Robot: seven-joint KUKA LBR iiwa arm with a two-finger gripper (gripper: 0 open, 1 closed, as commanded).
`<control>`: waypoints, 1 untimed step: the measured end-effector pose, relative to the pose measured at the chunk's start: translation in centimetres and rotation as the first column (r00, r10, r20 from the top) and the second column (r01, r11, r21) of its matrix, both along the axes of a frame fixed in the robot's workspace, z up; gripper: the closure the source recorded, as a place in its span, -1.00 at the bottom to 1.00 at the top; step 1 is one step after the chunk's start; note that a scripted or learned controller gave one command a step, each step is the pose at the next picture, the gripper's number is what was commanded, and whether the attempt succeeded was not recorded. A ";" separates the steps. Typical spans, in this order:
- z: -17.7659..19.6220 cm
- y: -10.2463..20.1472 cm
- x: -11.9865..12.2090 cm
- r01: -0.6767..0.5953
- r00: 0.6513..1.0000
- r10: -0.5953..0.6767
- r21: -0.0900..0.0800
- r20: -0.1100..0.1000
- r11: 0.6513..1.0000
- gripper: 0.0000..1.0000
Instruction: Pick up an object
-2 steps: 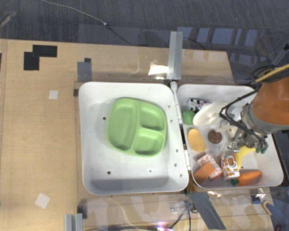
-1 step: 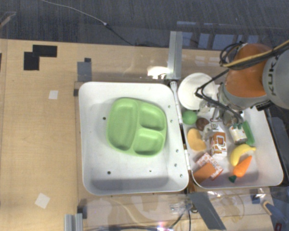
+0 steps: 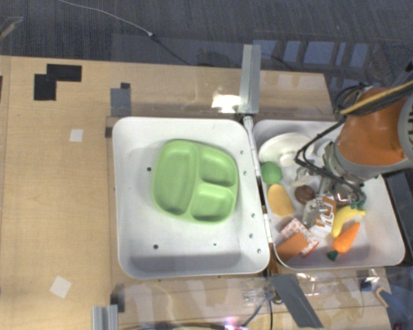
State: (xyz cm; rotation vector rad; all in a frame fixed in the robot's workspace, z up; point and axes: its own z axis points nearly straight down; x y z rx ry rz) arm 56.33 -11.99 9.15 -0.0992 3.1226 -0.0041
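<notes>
Though the arm [image 3: 372, 139] hides the jaws, leaving their state unclear, toys [image 3: 310, 229] crowd below.

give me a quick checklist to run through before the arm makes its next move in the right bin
1. gripper over the right bin: ok.
2. Objects near it, carrot and banana: ok.
3. Object seen between the fingers: cannot tell.
4. Target isolated: not ok, items crowd together.
5. Cables free of objects: cannot tell.
6. green tray in the left bin, apart from the arm: ok.
</notes>
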 end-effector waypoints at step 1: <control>0.1 0.6 -4.1 -0.024 1.000 0.024 -0.001 0.006 1.000 -1.00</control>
